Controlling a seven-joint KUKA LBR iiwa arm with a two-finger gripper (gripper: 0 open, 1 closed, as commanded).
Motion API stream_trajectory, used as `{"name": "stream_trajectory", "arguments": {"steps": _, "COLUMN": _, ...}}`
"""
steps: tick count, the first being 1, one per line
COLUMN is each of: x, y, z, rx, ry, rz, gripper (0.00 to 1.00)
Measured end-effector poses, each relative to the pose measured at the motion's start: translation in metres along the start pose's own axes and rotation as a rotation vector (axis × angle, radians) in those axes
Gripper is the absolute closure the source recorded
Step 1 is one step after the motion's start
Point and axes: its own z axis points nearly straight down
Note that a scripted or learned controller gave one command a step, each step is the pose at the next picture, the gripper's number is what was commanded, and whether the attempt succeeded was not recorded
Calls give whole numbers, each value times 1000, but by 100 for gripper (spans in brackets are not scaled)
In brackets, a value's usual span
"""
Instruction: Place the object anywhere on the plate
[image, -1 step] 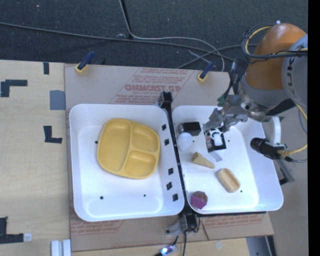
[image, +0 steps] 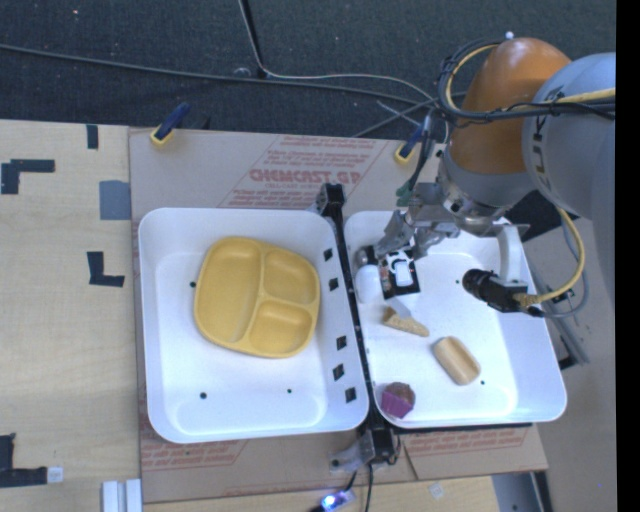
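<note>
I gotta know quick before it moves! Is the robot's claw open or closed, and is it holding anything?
Gripper: cannot be told; it hangs over the right bin, above the left end, with nothing seen in its grasp.

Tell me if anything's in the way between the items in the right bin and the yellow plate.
Only the raised rims where the two bins meet, between the cone-shaped piece and the yellow plate. Nothing else visible lies between.

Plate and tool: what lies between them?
In the camera view, bare white bin floor and the black divider between the bins separate the yellow plate from the tool.
</note>
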Motion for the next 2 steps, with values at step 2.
{"name": "stream_trajectory", "arguments": {"steps": 2, "x": 108, "y": 3, "z": 13, "rx": 0, "ry": 1, "rz": -1, "gripper": 100}}
